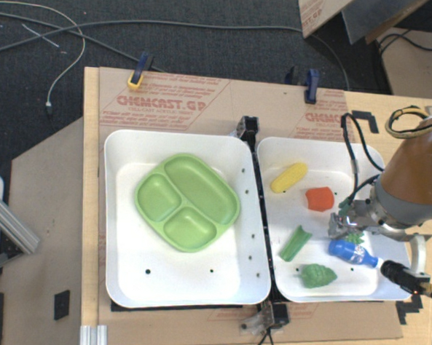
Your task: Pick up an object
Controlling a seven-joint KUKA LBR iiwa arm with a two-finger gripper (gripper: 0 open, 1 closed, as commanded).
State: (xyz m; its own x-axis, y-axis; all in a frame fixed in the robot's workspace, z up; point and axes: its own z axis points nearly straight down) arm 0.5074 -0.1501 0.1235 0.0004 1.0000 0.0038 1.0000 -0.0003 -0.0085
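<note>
The right bin [316,149] holds a yellow banana-like piece [289,177], an orange-red block [319,198], a green stick-shaped piece [296,243], a green bumpy lump [317,275] and a blue bottle-like object [353,252]. My gripper [346,226] hangs low over the bin's right side, just above the blue object and right of the orange block. Something small and green shows at its tips, too unclear to name. The arm's orange band [418,173] rises to the right.
The left bin [125,221] carries a light green divided plate [188,201]. Black clamps [248,126] join the bins at the top centre. A black cable [356,151] loops over the right bin's far corner. Cardboard surrounds both bins.
</note>
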